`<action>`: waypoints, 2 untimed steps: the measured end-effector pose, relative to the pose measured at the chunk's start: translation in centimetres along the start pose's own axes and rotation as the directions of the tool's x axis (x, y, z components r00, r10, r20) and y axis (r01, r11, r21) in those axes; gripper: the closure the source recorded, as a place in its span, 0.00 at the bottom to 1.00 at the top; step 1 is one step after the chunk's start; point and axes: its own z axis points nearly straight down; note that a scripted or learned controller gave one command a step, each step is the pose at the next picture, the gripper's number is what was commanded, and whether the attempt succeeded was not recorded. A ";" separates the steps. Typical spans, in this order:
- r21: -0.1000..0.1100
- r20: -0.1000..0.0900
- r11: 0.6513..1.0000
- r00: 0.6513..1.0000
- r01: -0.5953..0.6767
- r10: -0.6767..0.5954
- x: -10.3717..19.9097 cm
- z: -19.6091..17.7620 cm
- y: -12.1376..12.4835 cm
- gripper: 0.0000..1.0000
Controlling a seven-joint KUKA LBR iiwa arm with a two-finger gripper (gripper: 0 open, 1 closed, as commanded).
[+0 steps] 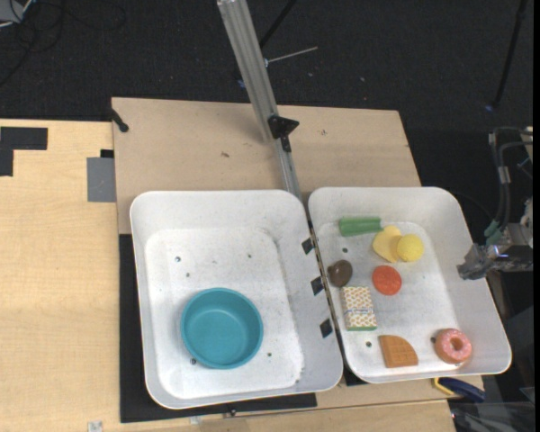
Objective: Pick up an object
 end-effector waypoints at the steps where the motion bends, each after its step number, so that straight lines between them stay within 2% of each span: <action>1: 0.000 0.000 1.000 1.000 0.000 0.000 0.0 -4.0 0.1 1.00; 2: 0.003 -0.002 1.000 1.000 0.003 -0.003 4.3 -3.7 1.5 1.00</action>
